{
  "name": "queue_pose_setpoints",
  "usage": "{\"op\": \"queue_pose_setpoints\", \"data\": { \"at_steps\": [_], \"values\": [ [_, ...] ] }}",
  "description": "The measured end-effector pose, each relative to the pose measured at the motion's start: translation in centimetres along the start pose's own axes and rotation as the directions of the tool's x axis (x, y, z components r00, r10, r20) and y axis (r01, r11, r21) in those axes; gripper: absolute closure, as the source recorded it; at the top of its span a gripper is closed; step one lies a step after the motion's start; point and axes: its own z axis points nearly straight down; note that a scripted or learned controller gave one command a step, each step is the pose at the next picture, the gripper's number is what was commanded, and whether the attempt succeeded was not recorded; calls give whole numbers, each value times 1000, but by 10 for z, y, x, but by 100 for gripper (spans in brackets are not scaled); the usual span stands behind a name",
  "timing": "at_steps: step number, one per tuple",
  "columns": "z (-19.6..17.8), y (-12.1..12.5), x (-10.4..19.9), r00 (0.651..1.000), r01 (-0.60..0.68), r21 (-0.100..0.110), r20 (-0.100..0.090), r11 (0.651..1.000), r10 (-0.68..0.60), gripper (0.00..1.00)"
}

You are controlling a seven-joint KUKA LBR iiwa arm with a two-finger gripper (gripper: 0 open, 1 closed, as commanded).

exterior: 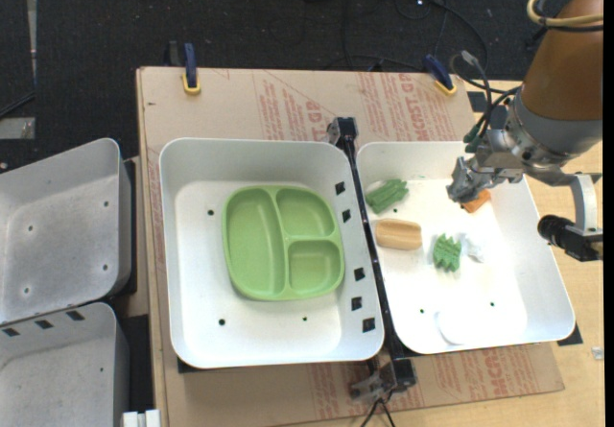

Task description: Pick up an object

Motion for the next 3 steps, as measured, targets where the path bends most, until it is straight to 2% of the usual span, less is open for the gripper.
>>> {"op": "queue_pose_setpoints", "data": {
  "at_steps": [2,3],
  "values": [
    [21,13,93,1000,-1,1,0,1000,1,100],
    [22,36,143,1000,0,-2,0,1000,0,100]
  ]
}}
